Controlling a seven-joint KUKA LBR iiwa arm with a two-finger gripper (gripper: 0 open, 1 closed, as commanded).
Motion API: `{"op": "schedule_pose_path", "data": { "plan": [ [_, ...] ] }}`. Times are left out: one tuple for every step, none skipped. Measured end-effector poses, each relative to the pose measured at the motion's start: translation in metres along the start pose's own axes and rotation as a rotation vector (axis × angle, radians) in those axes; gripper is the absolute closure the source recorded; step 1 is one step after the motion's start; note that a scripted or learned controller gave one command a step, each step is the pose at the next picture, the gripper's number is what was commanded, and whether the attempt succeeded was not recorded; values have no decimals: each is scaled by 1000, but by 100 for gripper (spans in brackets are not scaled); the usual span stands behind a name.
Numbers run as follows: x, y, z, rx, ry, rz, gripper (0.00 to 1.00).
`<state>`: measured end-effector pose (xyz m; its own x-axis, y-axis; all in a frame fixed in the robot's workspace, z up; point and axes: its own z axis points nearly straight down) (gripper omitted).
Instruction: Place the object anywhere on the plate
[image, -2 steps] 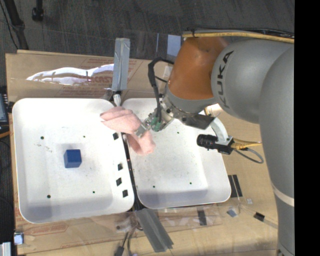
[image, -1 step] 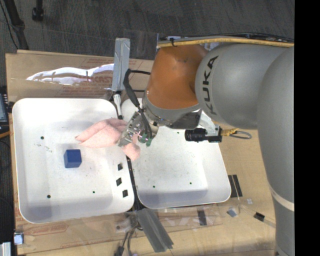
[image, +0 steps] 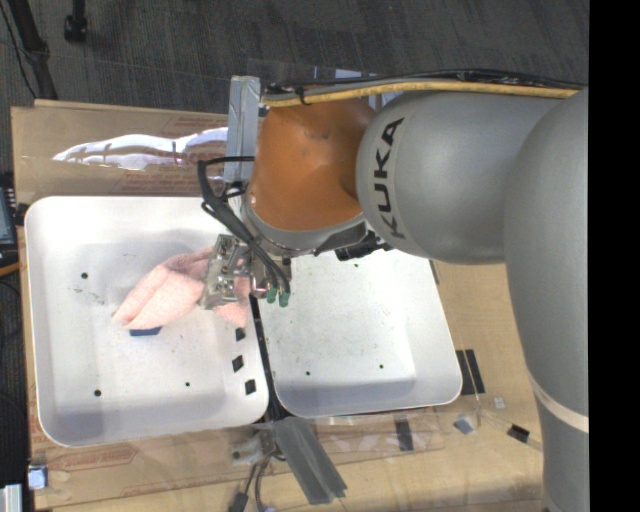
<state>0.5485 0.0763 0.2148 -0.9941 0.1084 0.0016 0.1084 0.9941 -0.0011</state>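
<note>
Object: a pink cloth (image: 172, 288), crumpled and elongated, is lying in the left bin, running from lower left to upper right.
Blue item: a small blue piece (image: 146, 330) is showing at the cloth's lower left end, touching it; whether it is part of the cloth or a separate thing cannot be told.
Left bin: the shallow white left bin (image: 60, 400) is sitting on the bench, with a few dark specks dotting its floor.
Glare: a bright reflective patch (image: 130, 152) is showing on the brown board behind the left bin.
Gripper: the gripper (image: 232, 282) is hanging over the right part of the left bin, at the cloth's upper right end; its metal body is overlapping the cloth there.
Fingers: whether they are wide or narrow cannot be told, since the gripper's body is hiding them, and no cloth is visibly sitting between them.
Cables: black cables (image: 215, 195) are looping from the wrist down toward the gripper.
Divide: the two bins are meeting along a dark seam just right of the gripper.
Arm: the grey KUKA arm (image: 470, 170) with its orange band (image: 300, 165) is reaching in from the right, covering the upper part of the right bin.
Right bin: the white right bin (image: 350, 350) is sitting beside the left one, touching it.
Bench: the brown bench (image: 480, 440) is bearing black tape marks near the right bin's lower corner.
</note>
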Motion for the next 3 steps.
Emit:
{"op": "schedule_pose_path", "data": {
  "plan": [
    [12,55,-13,0,-1,-119,100],
    [33,102,-15,0,-2,-121,100],
    [33,102,-15,0,-3,-120,0]
  ]
}}
